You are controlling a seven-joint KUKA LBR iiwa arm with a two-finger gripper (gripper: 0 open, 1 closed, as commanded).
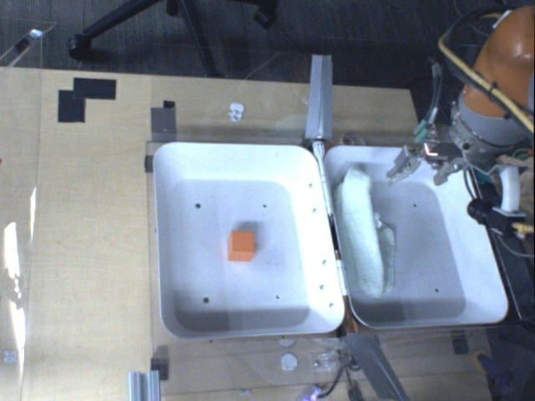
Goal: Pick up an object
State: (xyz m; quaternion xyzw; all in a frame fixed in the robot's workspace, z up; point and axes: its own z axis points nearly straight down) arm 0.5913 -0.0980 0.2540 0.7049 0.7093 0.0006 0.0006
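Pincer gapes open above the right bin; orange cube sits squarely, no long axis.

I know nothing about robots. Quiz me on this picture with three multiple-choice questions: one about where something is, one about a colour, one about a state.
1. Where does the small block lie?
A. in the left bin
B. in the right bin
C. on the wooden bench

2. What colour is the block?
A. blue
B. orange
C. green

3. How does the hand stand to the block?
A. clamped on it
B. resting on top of it
C. well apart from it, over the right bin's far edge

Key: 1 A, the block sits on the floor of the left bin. 2 B, it is plainly orange against the white. 3 C, the hand hangs above the right bin, near its far rim, with the divider between it and the block.
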